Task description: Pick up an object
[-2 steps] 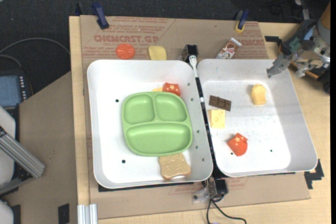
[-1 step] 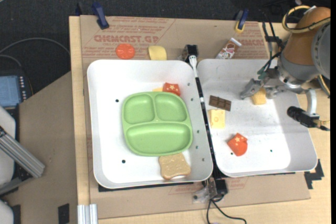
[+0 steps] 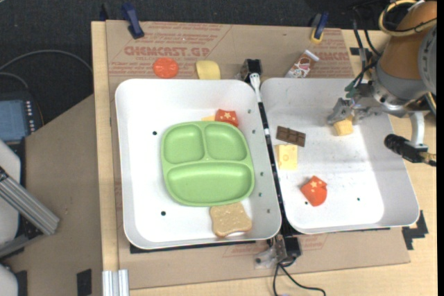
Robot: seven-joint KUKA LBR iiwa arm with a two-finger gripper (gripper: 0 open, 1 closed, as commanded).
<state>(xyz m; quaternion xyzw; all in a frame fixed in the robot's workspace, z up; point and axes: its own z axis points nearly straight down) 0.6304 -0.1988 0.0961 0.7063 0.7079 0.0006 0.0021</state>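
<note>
Yellow cheese (image 3: 343, 127) sits under my gripper (image 3: 345, 116) in the right bin (image 3: 388, 197); I cannot tell whether it is gripped.

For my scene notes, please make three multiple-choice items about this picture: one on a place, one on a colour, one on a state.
1. Where does the green divided plate lie?
A. left bin
B. right bin
C. on the cardboard

2. What colour is the bar in the right bin?
A. blue
B. brown
C. white

3. How does the toast slice lie?
A. standing on edge
B. on top of the plate
C. flat beside the plate

Answers: 1 A, it fills the left bin. 2 B, it looks like chocolate. 3 C, flat at the plate's near edge.
</note>
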